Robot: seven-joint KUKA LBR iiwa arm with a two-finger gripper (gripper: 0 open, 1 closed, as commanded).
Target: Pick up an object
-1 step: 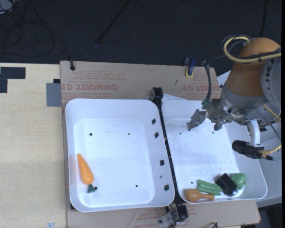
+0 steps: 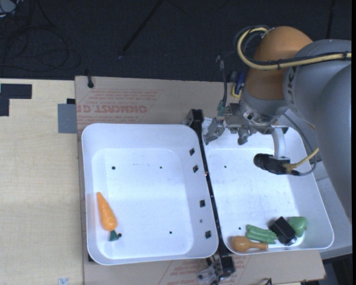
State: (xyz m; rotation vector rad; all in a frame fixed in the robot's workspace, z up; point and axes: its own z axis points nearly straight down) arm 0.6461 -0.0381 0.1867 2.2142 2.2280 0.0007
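1. The hand (image 2: pixel 230 132) hangs at the far edge of the right bin (image 2: pixel 323 209), close to the divider where the two bins meet. Its two metal fingers (image 2: pixel 211 133) splay apart with nothing between them; it carries no load.

2. I judge it sits high and at the rim because no pick has begun: it is well apart from every object, and nothing lies under it but bare white floor.

3. The nearest candidates lie in a clump in the near corner of the right bin, well below the hand and off to its outer side: a green pea pod (image 2: pixel 261 233), a black block (image 2: pixel 283 230) resting against a green piece (image 2: pixel 298 223), and an orange-tan pear-shaped toy (image 2: pixel 247 243) touching the pod.

4. They crowd together against the bin wall, which probably makes a clean grip harder; the fingers may catch two at once.

5. A carrot (image 2: pixel 105 212) lies alone in the left bin (image 2: pixel 92 138), across the divider from the hand, with free space around it.
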